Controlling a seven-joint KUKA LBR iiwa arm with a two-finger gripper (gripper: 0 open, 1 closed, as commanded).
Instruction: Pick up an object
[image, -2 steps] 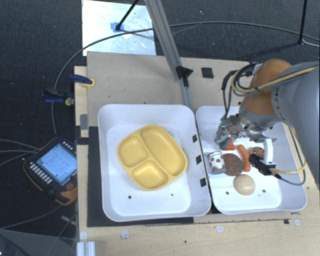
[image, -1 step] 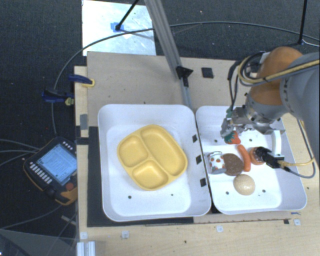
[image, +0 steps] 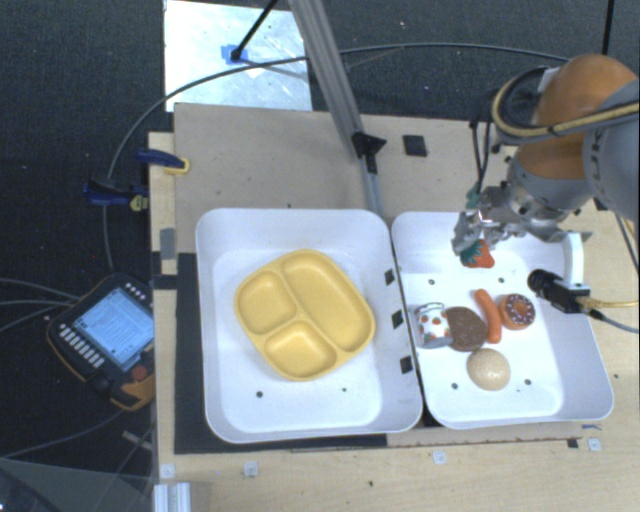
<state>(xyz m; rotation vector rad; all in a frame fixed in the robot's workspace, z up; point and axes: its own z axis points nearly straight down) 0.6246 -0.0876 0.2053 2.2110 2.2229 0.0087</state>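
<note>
Lying nearest the camera, toward the front of the right-hand shallow white bin (image: 560, 400): a pale beige egg-shaped object (image: 489, 369). Sitting just behind the egg shape, a round dark brown patty-like piece (image: 465, 328), touching a small white block with red spots (image: 433, 324) on its left. Resting right of the patty, an orange-red sausage-shaped piece (image: 487, 312), and just beyond that a small brown ring doughnut with pink specks (image: 518, 311). Hovering well behind the patty, over the back of the same bin: the grey two-finger gripper (image: 476, 246), with a small red-orange object (image: 481, 257) showing at its fingertips, apparently pinched between them and lifted clear of the other pieces. Reaching in from the right above it, the grey arm with its orange band (image: 585, 85). Occupying the left-hand shallow white bin (image: 230, 400), far left of the patty: a yellow three-compartment plastic tray (image: 303, 315). Carrying both bins, a tan worktop (image: 260, 160).
</note>
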